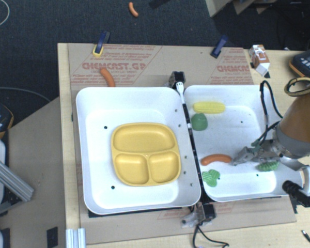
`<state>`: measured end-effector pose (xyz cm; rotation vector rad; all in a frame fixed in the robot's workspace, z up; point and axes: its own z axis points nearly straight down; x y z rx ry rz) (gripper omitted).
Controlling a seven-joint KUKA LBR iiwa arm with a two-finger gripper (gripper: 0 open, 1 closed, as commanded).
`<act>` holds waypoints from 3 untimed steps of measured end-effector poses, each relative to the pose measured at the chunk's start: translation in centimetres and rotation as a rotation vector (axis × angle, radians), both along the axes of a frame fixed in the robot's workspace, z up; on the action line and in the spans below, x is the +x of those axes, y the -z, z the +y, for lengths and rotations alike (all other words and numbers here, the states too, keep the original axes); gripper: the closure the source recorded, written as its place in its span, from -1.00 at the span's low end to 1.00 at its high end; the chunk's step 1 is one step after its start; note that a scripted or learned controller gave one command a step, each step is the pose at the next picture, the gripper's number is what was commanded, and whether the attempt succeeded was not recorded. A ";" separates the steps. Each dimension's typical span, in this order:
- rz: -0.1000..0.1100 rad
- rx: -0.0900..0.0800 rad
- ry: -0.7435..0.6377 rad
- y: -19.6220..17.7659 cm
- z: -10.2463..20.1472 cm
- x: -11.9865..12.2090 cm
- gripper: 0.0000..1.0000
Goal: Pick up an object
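The right bin holds a yellow corn cob, a round green piece, an orange sausage and a leafy green piece near the front left. My gripper hangs low over this bin, pointing left, its tip just right of the sausage. Another green leafy piece lies right beside the gripper's body, partly hidden by it. I see nothing held.
The left bin bears a yellow three-part plate. An orange sausage lies on the cardboard behind the left bin. A black cable runs over the right bin's far right side.
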<state>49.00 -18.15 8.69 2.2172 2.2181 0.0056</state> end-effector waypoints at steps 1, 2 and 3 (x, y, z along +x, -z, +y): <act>0.000 -0.001 0.001 -0.9 0.0 0.0 1.00; 0.000 -0.002 0.000 -7.1 -0.6 -0.2 1.00; -0.001 -0.002 -0.001 -13.5 -0.5 -0.5 1.00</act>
